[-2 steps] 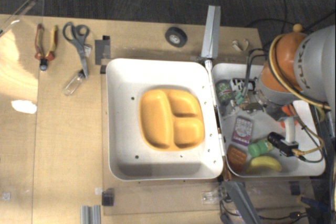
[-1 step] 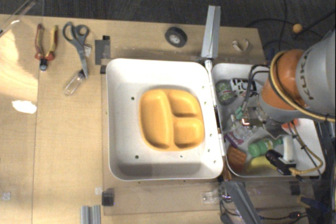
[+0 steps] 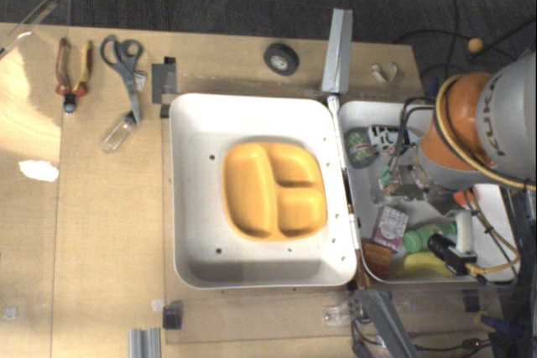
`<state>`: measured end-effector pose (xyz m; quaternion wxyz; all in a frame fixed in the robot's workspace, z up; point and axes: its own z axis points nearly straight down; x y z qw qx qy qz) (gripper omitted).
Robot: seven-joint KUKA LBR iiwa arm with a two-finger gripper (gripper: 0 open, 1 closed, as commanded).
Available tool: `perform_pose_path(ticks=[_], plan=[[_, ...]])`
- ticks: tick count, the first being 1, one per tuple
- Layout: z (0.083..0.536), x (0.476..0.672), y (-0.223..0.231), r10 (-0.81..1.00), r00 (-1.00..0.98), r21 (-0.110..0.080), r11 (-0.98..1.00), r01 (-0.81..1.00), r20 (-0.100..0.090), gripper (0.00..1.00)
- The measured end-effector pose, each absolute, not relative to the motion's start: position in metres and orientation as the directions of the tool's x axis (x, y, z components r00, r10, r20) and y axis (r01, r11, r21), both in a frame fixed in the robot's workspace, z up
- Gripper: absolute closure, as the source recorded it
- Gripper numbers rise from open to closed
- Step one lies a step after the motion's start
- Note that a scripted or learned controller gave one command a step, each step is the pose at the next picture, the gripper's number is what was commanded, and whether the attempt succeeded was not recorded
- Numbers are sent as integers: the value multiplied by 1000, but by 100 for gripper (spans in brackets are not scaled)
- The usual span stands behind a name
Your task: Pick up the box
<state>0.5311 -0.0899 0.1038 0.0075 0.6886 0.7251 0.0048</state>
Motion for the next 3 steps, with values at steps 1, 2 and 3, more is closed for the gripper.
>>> perform_pose_path(ticks=[1, 2, 3], plan=[[104, 531, -90, 999, -52, 17, 52, 999, -4, 0], [91, 494, -92, 998, -57, 22, 57, 998, -4, 0], [102, 497, -95, 998, -56, 31, 56, 998, -11, 100]])
